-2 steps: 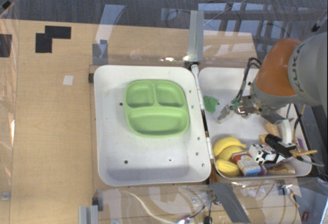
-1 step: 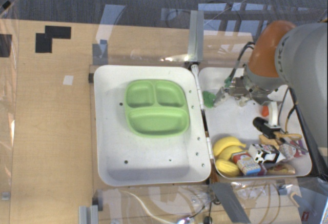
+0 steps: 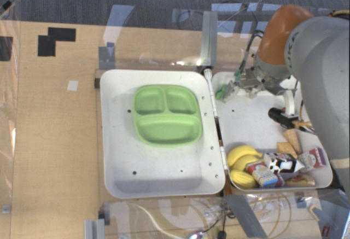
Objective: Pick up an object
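Reaching arm over right bin

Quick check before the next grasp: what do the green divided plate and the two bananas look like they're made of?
The green divided plate looks like molded plastic: uniform matte colour, rounded compartment ridges, soft sheen. The bananas appear to be plastic toy fruit, evenly yellow and smooth with no spots, though real ones can't be ruled out from this view.
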`<act>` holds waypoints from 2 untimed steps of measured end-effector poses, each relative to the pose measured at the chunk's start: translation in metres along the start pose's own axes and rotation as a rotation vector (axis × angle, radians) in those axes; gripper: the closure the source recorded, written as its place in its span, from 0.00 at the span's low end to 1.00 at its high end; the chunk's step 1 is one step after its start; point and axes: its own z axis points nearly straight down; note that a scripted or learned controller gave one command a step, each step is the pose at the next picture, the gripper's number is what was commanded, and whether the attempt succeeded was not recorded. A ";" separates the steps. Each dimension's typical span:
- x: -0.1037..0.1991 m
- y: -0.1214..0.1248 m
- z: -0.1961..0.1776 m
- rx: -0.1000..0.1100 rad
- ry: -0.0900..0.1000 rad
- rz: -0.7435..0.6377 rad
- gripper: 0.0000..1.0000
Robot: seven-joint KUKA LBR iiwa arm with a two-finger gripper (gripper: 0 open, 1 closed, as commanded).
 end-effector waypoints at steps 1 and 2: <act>0.001 -0.003 0.000 -0.008 -0.002 -0.028 0.00; 0.004 0.001 -0.014 -0.017 -0.002 -0.035 1.00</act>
